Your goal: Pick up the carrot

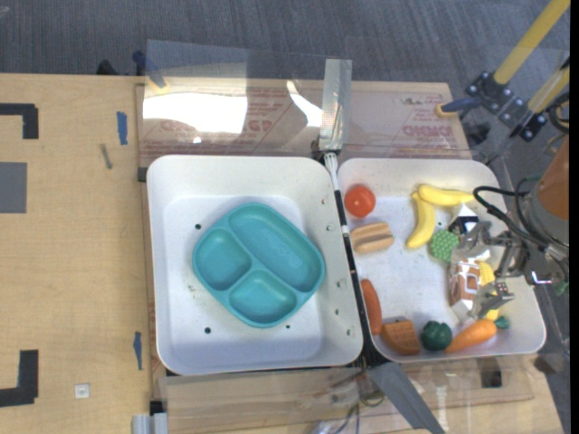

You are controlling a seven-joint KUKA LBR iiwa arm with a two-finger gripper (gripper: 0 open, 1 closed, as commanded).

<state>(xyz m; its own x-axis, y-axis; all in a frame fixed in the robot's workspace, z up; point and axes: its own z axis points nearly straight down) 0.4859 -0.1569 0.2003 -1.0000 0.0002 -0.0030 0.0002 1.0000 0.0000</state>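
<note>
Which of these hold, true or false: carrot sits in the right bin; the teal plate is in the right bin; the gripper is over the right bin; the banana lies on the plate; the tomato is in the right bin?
1. The carrot sits in the right bin. True.
2. The teal plate is in the right bin. False: it lies in the left bin.
3. The gripper is over the right bin. True.
4. The banana lies on the plate. False: it lies in the right bin.
5. The tomato is in the right bin. True.
</note>
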